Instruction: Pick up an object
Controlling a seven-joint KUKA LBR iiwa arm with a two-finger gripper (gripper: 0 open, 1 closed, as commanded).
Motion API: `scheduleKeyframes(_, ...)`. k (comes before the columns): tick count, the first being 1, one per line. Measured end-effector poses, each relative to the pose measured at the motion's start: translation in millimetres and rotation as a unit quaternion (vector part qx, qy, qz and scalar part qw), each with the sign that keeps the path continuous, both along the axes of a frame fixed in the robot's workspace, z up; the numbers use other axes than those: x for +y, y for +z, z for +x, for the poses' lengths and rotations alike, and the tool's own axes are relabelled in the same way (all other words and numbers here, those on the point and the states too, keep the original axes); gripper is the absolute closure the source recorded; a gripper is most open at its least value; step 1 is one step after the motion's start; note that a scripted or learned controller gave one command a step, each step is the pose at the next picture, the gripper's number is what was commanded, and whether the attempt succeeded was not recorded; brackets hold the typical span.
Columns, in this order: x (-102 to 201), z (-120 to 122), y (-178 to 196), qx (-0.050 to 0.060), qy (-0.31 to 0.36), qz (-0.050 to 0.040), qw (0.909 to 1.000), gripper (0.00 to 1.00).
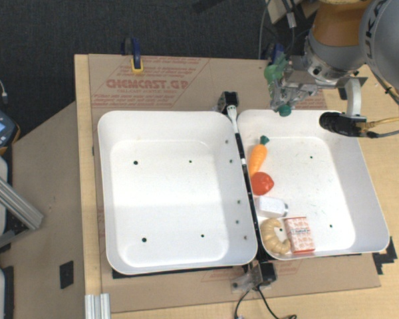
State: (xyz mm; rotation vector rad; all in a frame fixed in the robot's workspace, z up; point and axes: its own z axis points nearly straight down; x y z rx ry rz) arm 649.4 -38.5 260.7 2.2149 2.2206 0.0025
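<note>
The right bin [339, 178] holds several objects along its left side. An orange toy carrot [258, 158] with a green top lies nearest the back. Below it sits a round red piece [262, 183], then a small white block [271, 207]. At the front corner a beige ring-shaped piece [272, 236] touches a red and white packet [299, 235]. My gripper [282, 104] hangs above the bin's back rim, behind and to the right of the carrot, well apart from it. Nothing shows in its grasp.
The left bin [166, 191] stands beside the right one, with a black clamp [227, 101] at the back of their shared rim. A black cylinder [339, 122] juts from the arm over the right bin's back right corner. Cardboard lies under both bins.
</note>
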Motion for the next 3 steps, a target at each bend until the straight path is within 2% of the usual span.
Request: scheduleKeyframes(3, 1.0, 1.6, 30.7, -0.004, 0.002, -0.0023, 1.0000, 1.00)
